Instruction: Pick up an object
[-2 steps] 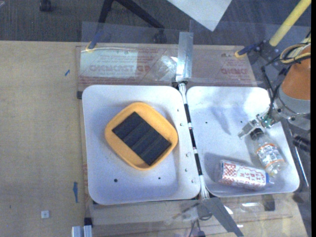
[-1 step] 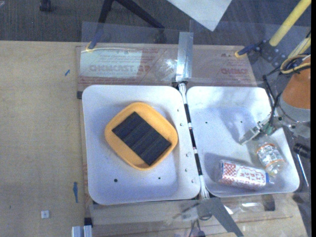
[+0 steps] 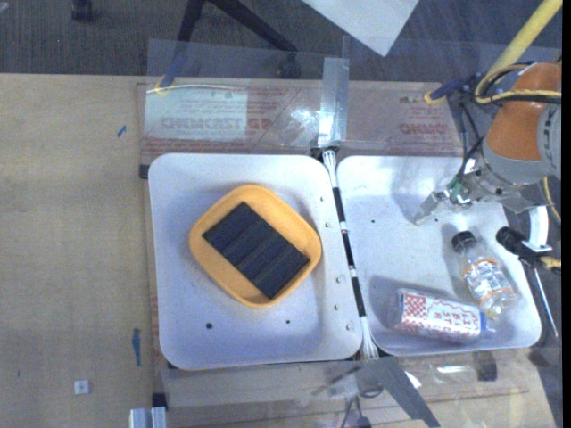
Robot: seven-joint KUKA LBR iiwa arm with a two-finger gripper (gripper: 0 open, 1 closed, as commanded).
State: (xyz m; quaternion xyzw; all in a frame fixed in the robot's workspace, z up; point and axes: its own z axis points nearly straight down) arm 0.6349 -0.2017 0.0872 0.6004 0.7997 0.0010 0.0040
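Hand (image 3: 434, 205) hovers low over right bin (image 3: 393, 185), upper part, pointing left; finger state unclear. Nearest target: small clear bottle (image 3: 483, 275), black cap, lying at right. Likely light, slippery, crushable; grip across body. Red-white packet (image 3: 439, 315) below. Yellow tray (image 3: 255, 243) in left bin.

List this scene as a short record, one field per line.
left bin: yellow tray with dark ridged insert
right bin: clear plastic bottle with black cap, red-and-white patterned packet
gripper: over the right bin's upper part, nothing seen between its fingers
arm: enters from the right
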